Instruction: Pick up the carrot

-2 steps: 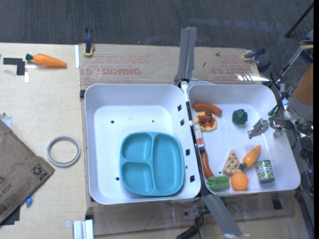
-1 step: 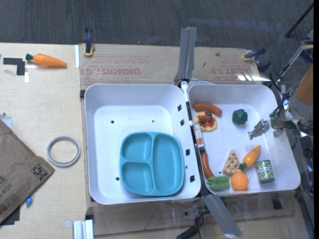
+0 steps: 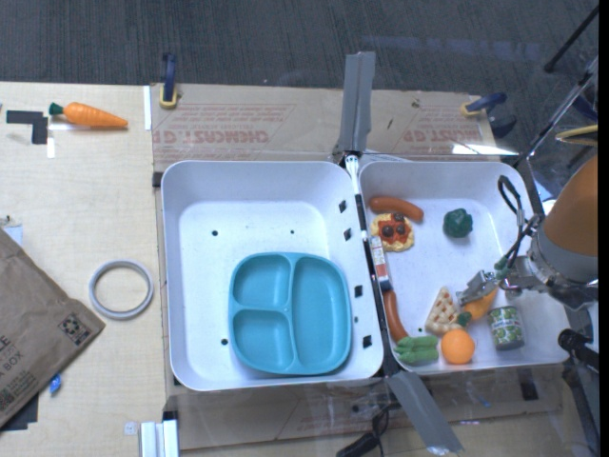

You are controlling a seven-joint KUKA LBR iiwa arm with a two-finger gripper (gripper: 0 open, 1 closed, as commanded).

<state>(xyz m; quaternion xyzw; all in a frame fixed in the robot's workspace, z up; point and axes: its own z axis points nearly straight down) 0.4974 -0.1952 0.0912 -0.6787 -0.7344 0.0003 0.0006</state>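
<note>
A small orange carrot (image 3: 480, 305) lies in the right bin (image 3: 428, 184), near its right wall. My gripper (image 3: 483, 288) hangs right over the carrot's upper end, at or just above it, and partly covers it. From this angle it is unclear whether the carrot is gripped. A second, larger carrot (image 3: 88, 115) with a green top lies outside the bins, on the bench at the far left.
Packed around the carrot are a waffle wedge (image 3: 441, 310), an orange (image 3: 458, 347), a green can (image 3: 505, 327), a pea pod (image 3: 416, 349) and a red sausage (image 3: 393, 314). Farther back lie a pizza slice (image 3: 395, 233), a hot dog (image 3: 396, 206) and a green vegetable (image 3: 458, 222). The left bin holds a teal divided plate (image 3: 290, 312).
</note>
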